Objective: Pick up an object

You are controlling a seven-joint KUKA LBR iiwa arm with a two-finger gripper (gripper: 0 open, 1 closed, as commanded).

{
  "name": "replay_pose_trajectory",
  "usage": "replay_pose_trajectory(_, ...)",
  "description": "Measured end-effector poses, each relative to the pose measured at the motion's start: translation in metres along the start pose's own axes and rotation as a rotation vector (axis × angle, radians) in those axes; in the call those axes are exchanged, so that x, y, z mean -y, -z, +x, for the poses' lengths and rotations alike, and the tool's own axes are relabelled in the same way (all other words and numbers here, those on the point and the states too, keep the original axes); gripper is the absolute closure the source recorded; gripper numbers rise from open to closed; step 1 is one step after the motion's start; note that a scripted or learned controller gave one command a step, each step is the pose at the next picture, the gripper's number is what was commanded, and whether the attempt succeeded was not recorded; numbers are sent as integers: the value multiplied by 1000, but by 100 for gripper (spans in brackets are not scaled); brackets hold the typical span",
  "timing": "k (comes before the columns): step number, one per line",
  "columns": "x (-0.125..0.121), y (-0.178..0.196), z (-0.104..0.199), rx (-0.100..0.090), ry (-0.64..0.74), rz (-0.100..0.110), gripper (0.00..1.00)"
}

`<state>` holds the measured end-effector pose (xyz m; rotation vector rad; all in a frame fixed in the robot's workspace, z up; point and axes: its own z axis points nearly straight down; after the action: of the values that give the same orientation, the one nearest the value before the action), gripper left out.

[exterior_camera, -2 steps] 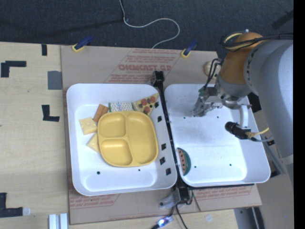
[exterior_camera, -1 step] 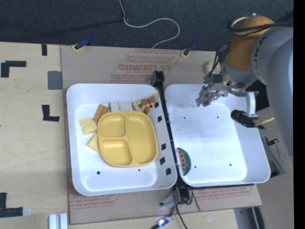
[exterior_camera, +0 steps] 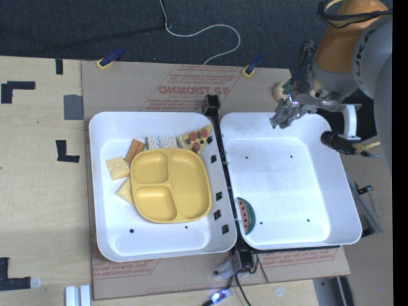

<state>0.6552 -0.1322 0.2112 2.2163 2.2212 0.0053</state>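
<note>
Yellow divided plate (exterior_camera: 171,185) in left bin (exterior_camera: 102,234), hand (exterior_camera: 284,116) over right bin (exterior_camera: 338,228) far rim

A light wooden bench (exterior_camera: 38,190) carries a brown cardboard sheet (exterior_camera: 178,88) printed with red lettering, held at its far edge by blue-and-yellow clamps (exterior_camera: 111,57). Black tape marks (exterior_camera: 18,90) and a grey patch (exterior_camera: 72,106) lie near the bench's left edge. Beyond the far edge lies dark carpet (exterior_camera: 76,11), crossed by a thin white cable (exterior_camera: 204,30).

Arm (exterior_camera: 357,37): grey, orange band above wrist, reaching in from the right.
Gripper (exterior_camera: 280,121): pointing down and leftward; nothing visible between fingers.
</note>
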Motion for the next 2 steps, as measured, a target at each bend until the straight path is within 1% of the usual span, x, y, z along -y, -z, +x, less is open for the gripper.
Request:
replay_pose_trajectory(1,-1,14,1,-1,0,4,100)
replay_pose_trajectory(2,42,10,46,-1,1,9,100)
